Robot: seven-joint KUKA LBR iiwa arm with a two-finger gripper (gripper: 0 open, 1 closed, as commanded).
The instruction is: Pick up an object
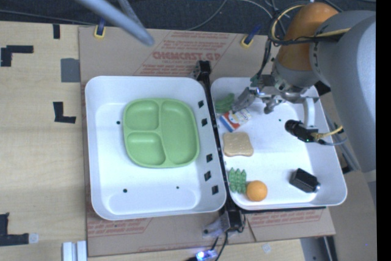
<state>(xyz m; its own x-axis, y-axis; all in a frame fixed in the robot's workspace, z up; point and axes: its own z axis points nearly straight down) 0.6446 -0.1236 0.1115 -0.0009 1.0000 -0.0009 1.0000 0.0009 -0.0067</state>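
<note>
Pincer (256, 101) is hovering, fingers spread wide and holding nothing, over my right bin (333, 192), lining up on packet (229, 120).

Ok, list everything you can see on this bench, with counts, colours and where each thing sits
Bins: 2, white, side by side; left bin, right bin.
Divided plate: 1, light green, middle of left bin.
Bread slice: 1, tan, right bin beside the divider.
Orange ball: 1, orange, right bin's near edge.
Green toy: 1, green, just left of the ball.
Black block: 1, black, right bin's near right corner.
Red, white and blue packet: 1, right bin, far left.
Gripper: 1, grey, above the packet.
</note>
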